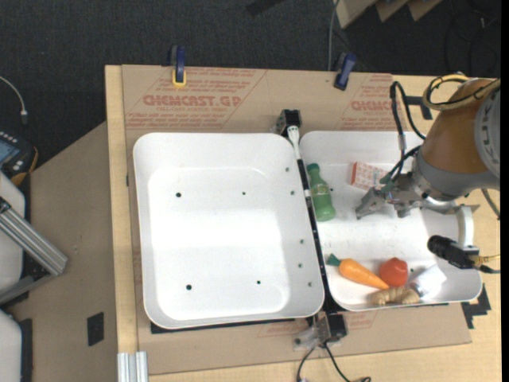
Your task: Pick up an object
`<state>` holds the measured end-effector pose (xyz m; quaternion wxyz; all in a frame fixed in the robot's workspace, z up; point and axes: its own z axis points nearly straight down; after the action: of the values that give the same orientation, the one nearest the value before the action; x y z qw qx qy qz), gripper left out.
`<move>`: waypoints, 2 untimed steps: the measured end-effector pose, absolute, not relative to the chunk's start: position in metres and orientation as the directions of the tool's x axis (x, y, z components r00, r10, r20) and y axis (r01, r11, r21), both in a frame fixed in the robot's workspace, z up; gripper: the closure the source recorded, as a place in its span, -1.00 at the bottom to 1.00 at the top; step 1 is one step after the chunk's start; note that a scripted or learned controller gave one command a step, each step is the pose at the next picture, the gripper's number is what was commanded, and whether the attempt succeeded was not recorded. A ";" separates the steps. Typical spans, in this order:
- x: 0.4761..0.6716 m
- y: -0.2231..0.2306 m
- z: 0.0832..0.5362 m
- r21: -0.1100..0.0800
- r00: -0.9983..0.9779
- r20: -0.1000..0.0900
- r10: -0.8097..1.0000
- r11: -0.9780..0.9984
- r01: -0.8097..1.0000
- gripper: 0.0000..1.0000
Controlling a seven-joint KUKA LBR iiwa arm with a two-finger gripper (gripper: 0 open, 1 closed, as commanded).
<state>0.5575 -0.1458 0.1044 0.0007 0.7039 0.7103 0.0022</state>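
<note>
I see the gripper low in the right bin, fingers spread, nothing between; red-white packet just behind, green bottle to its left.

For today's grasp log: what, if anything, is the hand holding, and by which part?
Nothing: the hand hovers over bare bin floor, nothing between its fingers.

Grey arm, orange band (black cables looped above), metal claw
</note>
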 end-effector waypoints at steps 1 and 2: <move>0.474 -0.216 0.084 -0.007 0.010 -0.001 1.000 -0.010 1.000 -1.00; 0.479 -0.211 0.095 0.002 0.002 -0.002 1.000 -0.002 1.000 1.00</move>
<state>0.4794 -0.2111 0.0949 0.0014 0.7079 0.7064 0.0002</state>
